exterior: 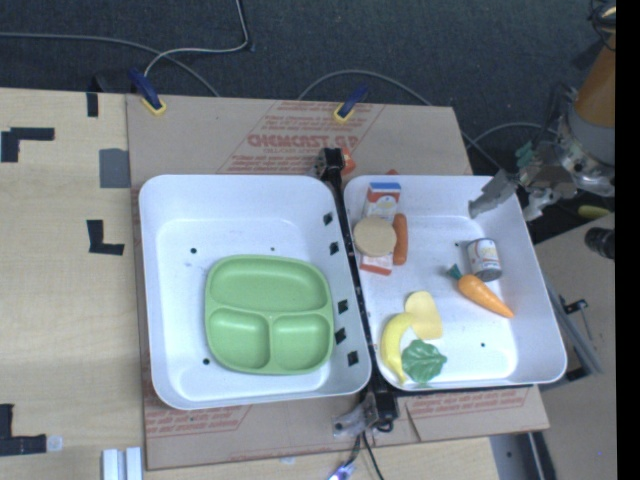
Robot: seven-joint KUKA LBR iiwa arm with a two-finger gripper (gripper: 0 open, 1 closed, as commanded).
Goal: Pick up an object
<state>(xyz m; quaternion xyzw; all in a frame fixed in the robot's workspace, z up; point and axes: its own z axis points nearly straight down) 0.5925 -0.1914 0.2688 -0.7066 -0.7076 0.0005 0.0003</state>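
The right bin (520, 368) holds several toy foods. A carrot (485, 295) lies next to a small silver can (485, 258). A banana (392, 346), a yellow piece (424, 315) and a green leafy piece (423, 361) sit near the front. A white carton (381, 203), a tan round cookie (375, 236) and a sausage (400, 239) lie at the bin's left. My gripper (510, 194) hovers over the bin's far right corner, above and apart from the can, with nothing between its fingers.
A green divided plate (269, 313) lies in the left bin (165, 268). Black clips line the wall between the two bins (343, 268). Cardboard lies under both bins, with cables running behind them.
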